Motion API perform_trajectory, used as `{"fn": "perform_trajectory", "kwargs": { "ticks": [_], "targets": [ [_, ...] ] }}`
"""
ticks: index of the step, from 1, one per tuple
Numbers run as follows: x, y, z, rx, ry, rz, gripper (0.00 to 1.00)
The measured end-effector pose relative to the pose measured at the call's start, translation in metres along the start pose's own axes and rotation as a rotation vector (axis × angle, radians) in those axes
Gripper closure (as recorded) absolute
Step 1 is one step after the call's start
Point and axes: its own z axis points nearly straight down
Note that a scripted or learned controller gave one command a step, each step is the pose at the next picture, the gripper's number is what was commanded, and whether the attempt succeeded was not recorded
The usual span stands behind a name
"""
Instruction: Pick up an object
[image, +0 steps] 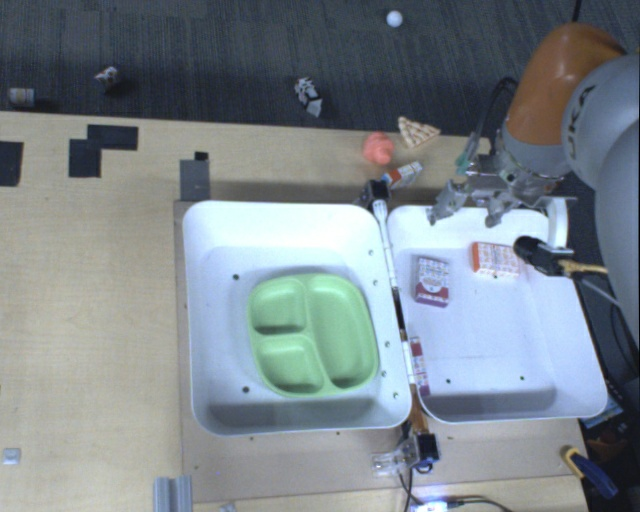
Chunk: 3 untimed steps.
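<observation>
Two cartons (432, 281) (497, 261) in right bin (500, 400) | gripper (470, 210) just above them | spread wide, holding nothing

No print on either small packet is legible.

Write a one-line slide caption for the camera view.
KUKA arm's hand above the right bin holding two small packets; green divided tray in the left bin.

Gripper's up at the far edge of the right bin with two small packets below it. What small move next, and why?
Probably lower the gripper toward the orange-and-white packet, since that is the nearer one, lying flat in the right bin just below it. The red-and-white packet lies further left, apart from it. The gripper sits over the bin's far rim with nothing visible between its fingers.
</observation>
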Motion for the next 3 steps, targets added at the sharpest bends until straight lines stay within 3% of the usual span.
{"fn": "perform_trajectory", "kwargs": {
  "ticks": [1, 2, 3],
  "targets": [
    [-0.009, -0.078, 0.101, -0.003, 0.000, 0.003, 0.00],
    [-0.007, -0.076, 0.089, -0.010, 0.004, 0.002, 1.00],
    [0.050, -0.011, -0.005, -0.003, 0.002, 0.000, 1.00]
  ]
}}
